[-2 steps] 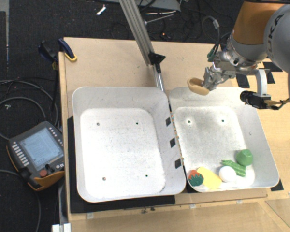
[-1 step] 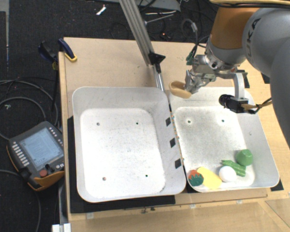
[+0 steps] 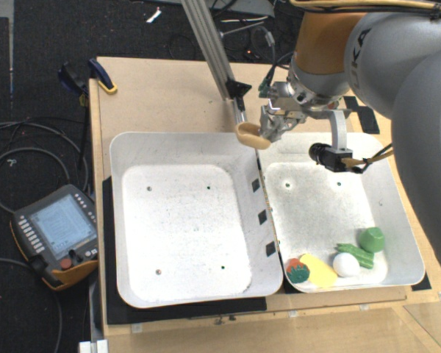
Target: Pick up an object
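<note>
The grey arm with its orange band reaches in from the right, and its two-finger gripper [image 3: 267, 129] stands above the far edge of the bins, at the seam where the two meet. Between the fingertips sits a small tan, rounded object [image 3: 251, 134], which looks like a piece of toy bread; the fingers are closed on it and it hangs clear of the bin floors.

The left shallow white bin [image 3: 125, 153] shows a bare, faintly speckled floor. The right shallow white bin [image 3: 397, 197] carries a cluster of toys along its near edge: a red and green round piece [image 3: 298, 270] at the near left corner, a flat yellow piece [image 3: 322, 273] touching it, a white ball [image 3: 346, 264] just beside that, and a green plastic vegetable shape [image 3: 364, 245] toward the near right corner.

A grey handheld pendant with a screen [image 3: 55, 230] lies on the dark floor, off the bench's left edge.
</note>
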`<action>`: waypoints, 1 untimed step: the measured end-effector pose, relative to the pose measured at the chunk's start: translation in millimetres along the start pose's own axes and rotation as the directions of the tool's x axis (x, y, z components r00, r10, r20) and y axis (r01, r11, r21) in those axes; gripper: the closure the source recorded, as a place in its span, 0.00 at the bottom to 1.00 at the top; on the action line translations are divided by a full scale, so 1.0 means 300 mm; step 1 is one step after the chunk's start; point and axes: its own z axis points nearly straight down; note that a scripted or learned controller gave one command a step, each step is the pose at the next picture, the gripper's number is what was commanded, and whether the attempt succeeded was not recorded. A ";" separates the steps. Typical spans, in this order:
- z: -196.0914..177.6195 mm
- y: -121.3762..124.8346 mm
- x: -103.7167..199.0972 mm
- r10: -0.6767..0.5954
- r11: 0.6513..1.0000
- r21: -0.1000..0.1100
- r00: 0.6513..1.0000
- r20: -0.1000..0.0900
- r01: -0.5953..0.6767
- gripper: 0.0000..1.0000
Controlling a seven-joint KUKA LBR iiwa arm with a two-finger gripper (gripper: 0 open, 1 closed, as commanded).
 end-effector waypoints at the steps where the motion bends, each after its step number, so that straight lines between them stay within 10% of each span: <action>1: 0.029 -0.014 0.196 -0.001 1.000 0.002 1.000 -0.001 0.001 1.00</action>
